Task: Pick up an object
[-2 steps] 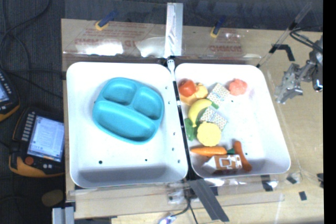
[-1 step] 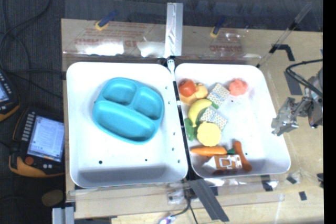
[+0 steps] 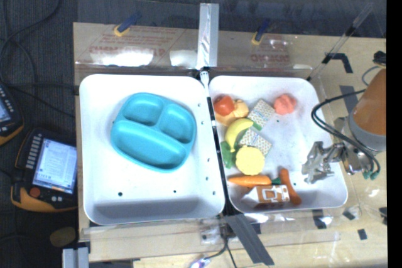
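Left bin [image 3: 100, 198]: blue divided plate [image 3: 154, 130] | Right bin [image 3: 314, 94]: tomato [image 3: 223, 105], banana [image 3: 237, 132], yellow disc [image 3: 250, 160], carrot [image 3: 249, 181], peach ball [image 3: 284, 103] | Gripper [image 3: 319, 163]: over right bin's right side, fingers spread, nothing between them | Step: approach; next, centre over one toy, descend, close.

Toy foods — tomato [image 3: 223, 105], banana [image 3: 237, 130], carrot [image 3: 249, 181], pink ball [image 3: 284, 103] — lie clustered in the right bin [image 3: 326, 198].
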Robot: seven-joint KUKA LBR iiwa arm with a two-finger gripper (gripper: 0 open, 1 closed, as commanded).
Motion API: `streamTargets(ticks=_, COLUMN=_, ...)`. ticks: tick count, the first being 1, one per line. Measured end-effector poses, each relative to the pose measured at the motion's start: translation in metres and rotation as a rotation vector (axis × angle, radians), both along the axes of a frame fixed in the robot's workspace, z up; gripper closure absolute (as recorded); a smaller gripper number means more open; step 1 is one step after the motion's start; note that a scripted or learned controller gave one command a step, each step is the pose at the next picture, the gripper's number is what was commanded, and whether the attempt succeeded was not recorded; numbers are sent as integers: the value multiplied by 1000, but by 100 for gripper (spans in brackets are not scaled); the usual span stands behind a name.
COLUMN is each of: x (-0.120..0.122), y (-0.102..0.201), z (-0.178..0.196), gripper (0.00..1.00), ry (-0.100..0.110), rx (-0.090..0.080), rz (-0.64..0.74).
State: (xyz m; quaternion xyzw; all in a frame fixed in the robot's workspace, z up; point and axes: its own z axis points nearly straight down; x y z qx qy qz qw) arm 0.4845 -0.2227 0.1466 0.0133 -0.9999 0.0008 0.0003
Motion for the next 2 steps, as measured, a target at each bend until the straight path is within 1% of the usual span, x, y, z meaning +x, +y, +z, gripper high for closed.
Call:
streamTargets(ticks=1, x=1, y=0, z=9, gripper=100, ry=-1, rx=-3, rz=1)
streamTargets(ticks=2, x=2, y=0, z=8, gripper=100, ry=-2, rx=1, rz=-277)
